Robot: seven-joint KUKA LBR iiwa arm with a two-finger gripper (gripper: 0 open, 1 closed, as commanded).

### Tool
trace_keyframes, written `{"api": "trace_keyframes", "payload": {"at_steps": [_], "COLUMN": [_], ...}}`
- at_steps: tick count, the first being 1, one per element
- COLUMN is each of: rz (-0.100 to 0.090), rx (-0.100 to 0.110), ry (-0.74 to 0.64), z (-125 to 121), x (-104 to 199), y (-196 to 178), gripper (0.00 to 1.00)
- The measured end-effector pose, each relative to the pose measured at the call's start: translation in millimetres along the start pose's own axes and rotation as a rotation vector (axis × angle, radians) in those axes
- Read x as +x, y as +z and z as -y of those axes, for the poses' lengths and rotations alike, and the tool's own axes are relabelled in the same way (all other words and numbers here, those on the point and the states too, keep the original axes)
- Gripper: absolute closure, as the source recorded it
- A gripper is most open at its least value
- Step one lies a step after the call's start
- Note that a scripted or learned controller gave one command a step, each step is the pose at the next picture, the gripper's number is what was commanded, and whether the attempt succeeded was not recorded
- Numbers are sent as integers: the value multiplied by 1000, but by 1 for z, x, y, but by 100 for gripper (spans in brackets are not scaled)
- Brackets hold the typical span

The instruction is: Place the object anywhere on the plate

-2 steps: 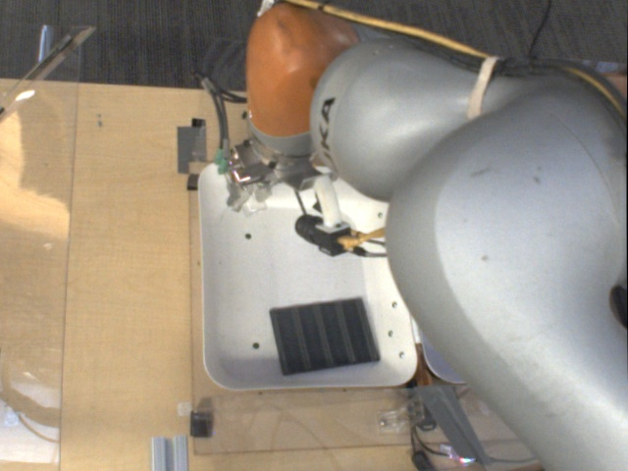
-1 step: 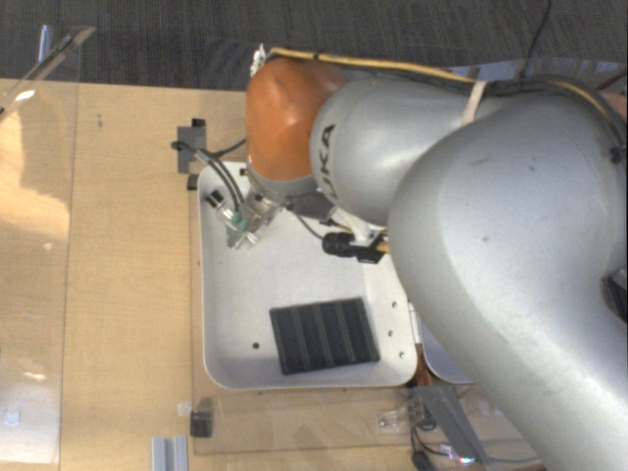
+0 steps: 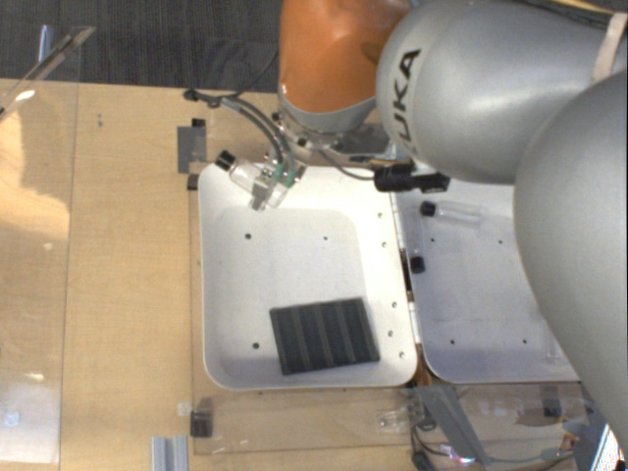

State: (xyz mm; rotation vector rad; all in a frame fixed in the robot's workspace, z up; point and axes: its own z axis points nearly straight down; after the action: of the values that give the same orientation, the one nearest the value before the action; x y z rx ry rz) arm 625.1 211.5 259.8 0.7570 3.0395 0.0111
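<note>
A dark ribbed rectangular plate lies flat in the front part of the left bin. My arm's orange band and grey wrist hang over the back edge of that bin. Below the wrist a small clear and grey piece of my gripper sticks out above the bin's back left corner, well behind the plate. Nothing is visibly held there. In the right bin, near its back left corner, lie a small black item and a faint clear piece beside it.
The grey arm body covers the upper right of the view and part of the right bin. A small black clip sits on the rim between the bins. Cables loop behind the left bin. Wooden bench lies to the left.
</note>
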Motion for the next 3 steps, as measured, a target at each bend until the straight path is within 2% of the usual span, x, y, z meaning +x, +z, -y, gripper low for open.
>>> {"api": "trace_keyframes", "payload": {"at_steps": [1,2,3], "rz": [3,1,-4], "rx": [3,-1,6], "ry": [138,-30,340], "z": [-18,-25,-36], "x": [-15,1,-17], "y": [161,-1,88], "gripper": [100,100,100]}}
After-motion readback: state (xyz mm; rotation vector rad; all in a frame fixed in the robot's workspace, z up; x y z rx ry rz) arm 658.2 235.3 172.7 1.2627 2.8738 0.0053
